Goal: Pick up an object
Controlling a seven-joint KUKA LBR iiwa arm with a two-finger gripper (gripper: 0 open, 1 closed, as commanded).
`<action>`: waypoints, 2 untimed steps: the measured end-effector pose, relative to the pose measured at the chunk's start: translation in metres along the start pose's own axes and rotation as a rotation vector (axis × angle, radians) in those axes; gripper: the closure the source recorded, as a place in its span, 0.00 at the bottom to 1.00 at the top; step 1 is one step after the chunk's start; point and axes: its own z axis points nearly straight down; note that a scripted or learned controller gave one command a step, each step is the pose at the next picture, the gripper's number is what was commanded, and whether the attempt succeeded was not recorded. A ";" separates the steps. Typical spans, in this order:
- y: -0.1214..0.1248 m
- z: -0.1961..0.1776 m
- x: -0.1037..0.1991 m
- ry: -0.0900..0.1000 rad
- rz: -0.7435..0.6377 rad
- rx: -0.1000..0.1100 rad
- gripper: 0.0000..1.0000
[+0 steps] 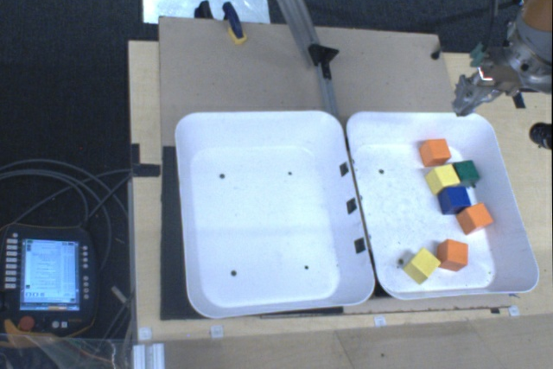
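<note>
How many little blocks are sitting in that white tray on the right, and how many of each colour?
Orange blocks: 3
Yellow blocks: 2
Blue block: 1
Green block: 1
Total: 7, all in the right bin.

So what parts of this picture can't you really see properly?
- Gripper, camera view: too small and blurry to make out in detail.
- Arm, camera view: cut off by the right edge.
- Green block: partly tucked behind the yellow block.
- Small speck in the right bin: too tiny to identify.
- Handheld screen: text unreadable.
</note>
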 end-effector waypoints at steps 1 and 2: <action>-0.001 -0.004 0.055 0.001 -0.001 0.001 1.00; 0.008 0.008 0.108 0.001 -0.001 0.002 1.00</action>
